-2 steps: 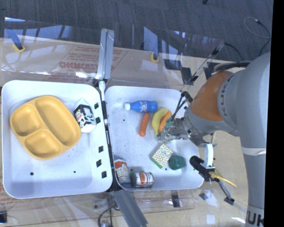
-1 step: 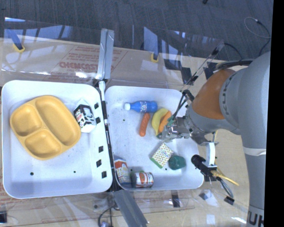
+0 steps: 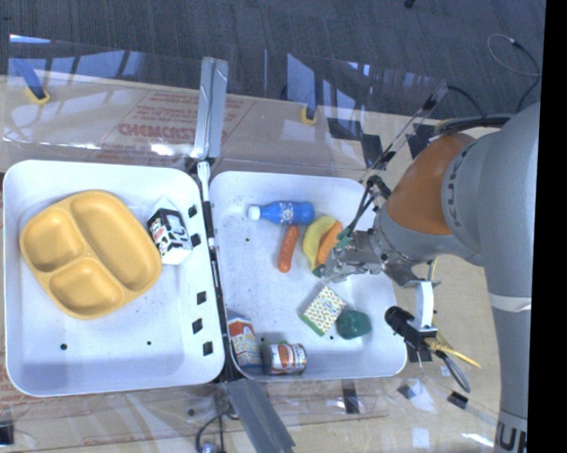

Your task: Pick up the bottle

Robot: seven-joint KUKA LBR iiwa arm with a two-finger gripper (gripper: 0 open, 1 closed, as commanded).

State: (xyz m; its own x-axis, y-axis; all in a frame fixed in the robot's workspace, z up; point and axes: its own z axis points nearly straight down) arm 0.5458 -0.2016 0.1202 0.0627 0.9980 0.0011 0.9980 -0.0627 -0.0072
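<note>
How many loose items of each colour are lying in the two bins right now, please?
Yellow: 3 (divided plate, banana, patterned packet)
Blue: 1 (bottle)
Orange: 2 (carrot-like stick, piece by the banana)
Green: 1 (lump)
Black-and-white: 1 (small carton)
Red-and-silver: 2 (can, packet)
Total: 10

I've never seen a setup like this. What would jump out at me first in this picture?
Probably the big grey arm with its orange band reaching in from the right, its pincer low over the right bin beside a banana. Next, the large yellow divided plate in the left bin. The blue bottle lies on its side near the right bin's far edge.
</note>
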